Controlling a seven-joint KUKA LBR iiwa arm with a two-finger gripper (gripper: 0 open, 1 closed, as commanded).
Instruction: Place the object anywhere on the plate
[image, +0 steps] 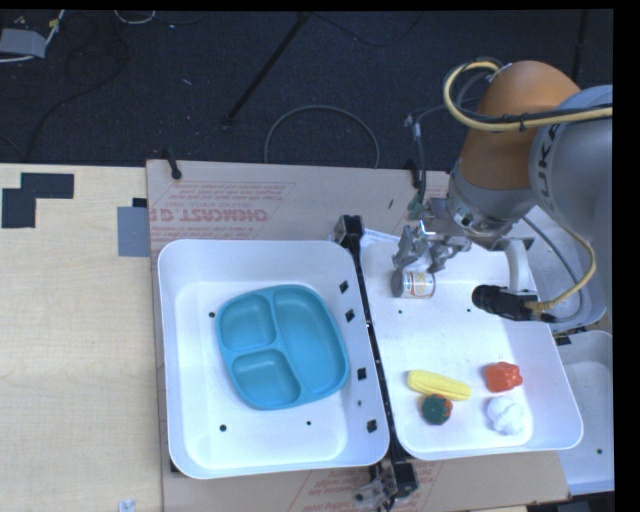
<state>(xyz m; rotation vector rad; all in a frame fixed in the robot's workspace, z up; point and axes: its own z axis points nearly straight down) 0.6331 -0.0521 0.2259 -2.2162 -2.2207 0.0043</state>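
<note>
Gripper (418, 262) low in right bin (560, 400), finger state indeterminate, small can (417, 284) directly beneath it, blue plate (282, 345) in left bin (190, 300), toy corn (438, 384) nearer front.

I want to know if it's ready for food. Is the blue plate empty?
Yes, empty. The blue plate shows bare compartments in the left bin; the toy corn lies in the right bin.
</note>
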